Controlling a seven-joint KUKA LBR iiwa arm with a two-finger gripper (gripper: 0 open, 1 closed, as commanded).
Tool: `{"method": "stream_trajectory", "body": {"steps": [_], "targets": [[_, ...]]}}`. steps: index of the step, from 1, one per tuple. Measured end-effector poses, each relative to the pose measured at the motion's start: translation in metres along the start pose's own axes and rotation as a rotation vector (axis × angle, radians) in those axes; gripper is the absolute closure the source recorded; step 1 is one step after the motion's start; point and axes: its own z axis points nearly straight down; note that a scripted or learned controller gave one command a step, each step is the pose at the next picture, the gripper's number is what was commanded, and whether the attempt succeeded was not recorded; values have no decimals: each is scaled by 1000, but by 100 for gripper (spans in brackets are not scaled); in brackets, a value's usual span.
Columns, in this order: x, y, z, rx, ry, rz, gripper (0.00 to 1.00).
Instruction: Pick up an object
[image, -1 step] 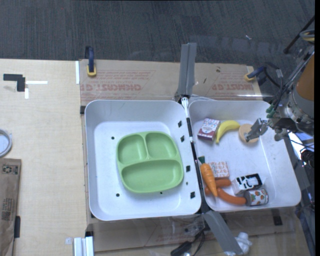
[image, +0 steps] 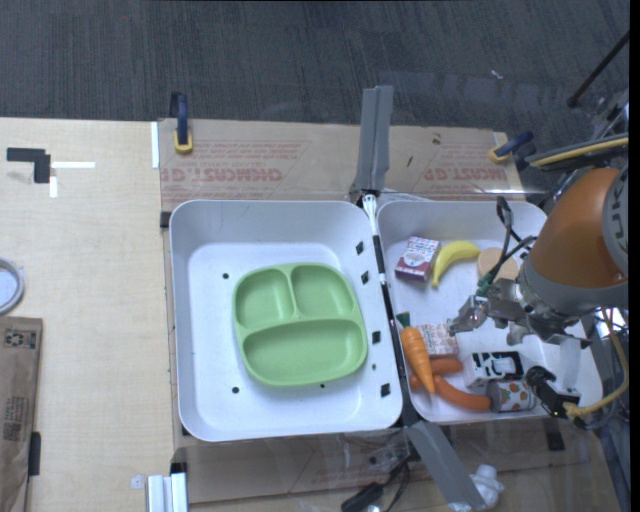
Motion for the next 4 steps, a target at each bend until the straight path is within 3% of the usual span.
{"method": "stream_trajectory", "body": {"steps": [1,2,3,4], "targets": [[-68,-12,33,-4,1,-9,0],[-43,50,33,-2,0,-14,0],[-27,47,9,-2,0,6,0],[-8,156,32,21,-2,49,0]]}}
